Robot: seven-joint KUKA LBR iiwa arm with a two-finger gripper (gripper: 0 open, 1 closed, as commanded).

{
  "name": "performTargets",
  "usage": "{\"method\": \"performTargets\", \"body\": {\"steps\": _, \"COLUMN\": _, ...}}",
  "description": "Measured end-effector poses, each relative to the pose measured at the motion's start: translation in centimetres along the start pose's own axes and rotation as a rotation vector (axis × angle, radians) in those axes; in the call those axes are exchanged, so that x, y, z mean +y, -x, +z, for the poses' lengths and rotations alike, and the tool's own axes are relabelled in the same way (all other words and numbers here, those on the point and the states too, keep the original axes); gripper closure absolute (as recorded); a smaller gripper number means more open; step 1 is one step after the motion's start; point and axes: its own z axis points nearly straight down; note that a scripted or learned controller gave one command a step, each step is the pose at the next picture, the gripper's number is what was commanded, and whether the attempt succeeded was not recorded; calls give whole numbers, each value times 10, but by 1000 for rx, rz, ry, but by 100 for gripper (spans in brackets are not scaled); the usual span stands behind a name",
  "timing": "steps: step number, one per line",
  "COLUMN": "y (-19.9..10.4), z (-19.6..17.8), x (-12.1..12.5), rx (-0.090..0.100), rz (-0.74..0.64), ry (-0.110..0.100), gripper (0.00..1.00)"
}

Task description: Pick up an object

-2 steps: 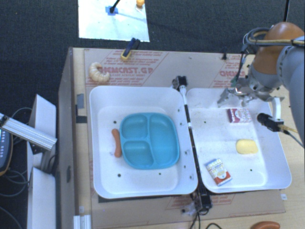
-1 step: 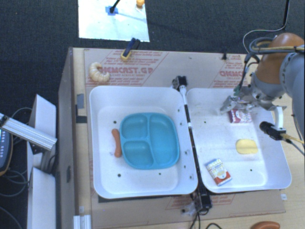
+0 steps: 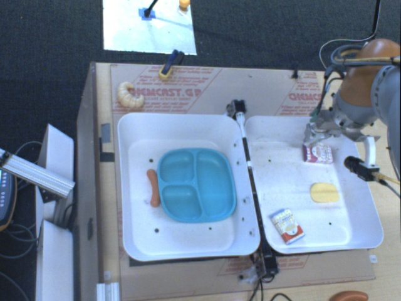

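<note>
We see the arm (image 3: 369, 80) reaching in from the right, with its claw (image 3: 317, 137) down in the far part of the right bin (image 3: 369, 231). The claw sits directly over a small red and white carton (image 3: 318, 153), touching or nearly touching its top edge. We cannot tell whether the claw is open or closed, nor whether it has any hold on the carton, which appears to lie on the bin floor.

In the same bin, a yellow, rounded object (image 3: 324, 193) lies nearer the camera and well apart from the carton, and a second small box (image 3: 287, 225) with orange and white print lies tilted near the front, close to the divide between the bins.

The left bin (image 3: 135, 243) holds a blue sectioned tray (image 3: 196, 184) near its middle, with an orange sausage-shaped piece (image 3: 153, 187) lying just beside the tray's left edge.

On the worktop (image 3: 207, 86) beyond the bins, a pale, curled, ridged item (image 3: 130, 95) rests near the left bin's far corner, and a yellow and black tool (image 3: 170, 64) lies at the far edge.
</note>
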Motion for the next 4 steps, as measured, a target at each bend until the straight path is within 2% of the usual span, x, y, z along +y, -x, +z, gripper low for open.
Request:
{"method": "performTargets", "body": {"steps": 1, "y": 0, "z": 0, "x": 0, "rx": 0, "rz": 0, "ry": 0, "gripper": 0}}
{"method": "performTargets", "body": {"steps": 2, "y": -13, "z": 16, "x": 8, "rx": 0, "rz": 1, "ry": -3, "gripper": 0}}
{"method": "performTargets", "body": {"steps": 3, "y": -6, "z": 2, "x": -10, "rx": 4, "rz": 4, "ry": -11, "gripper": 0}}
{"method": "performTargets", "body": {"steps": 4, "y": -8, "z": -11, "x": 5, "rx": 5, "rz": 2, "ry": -11, "gripper": 0}}
